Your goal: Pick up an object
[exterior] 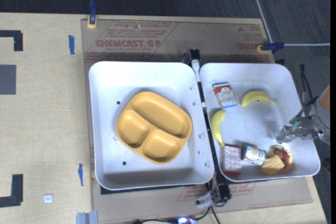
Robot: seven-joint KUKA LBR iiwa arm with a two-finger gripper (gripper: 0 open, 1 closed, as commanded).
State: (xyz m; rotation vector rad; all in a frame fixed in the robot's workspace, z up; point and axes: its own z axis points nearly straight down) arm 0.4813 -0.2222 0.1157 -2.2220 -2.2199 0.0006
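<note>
Gripper (288, 130) at right bin's (299, 89) edge — above pastry (274, 162)

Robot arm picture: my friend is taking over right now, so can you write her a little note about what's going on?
End effector: low at the right bin's right side; nothing visibly held.
Left bin: one yellow divided tray.
Right bin: small carton near the top, yellow banana beside it, second banana along the left wall, packet and small bottle along the bottom, pastry-like toy in the bottom right.
Done: nothing lifted.
Left: grasp one object and raise it; the pastry-like toy lies closest.
</note>
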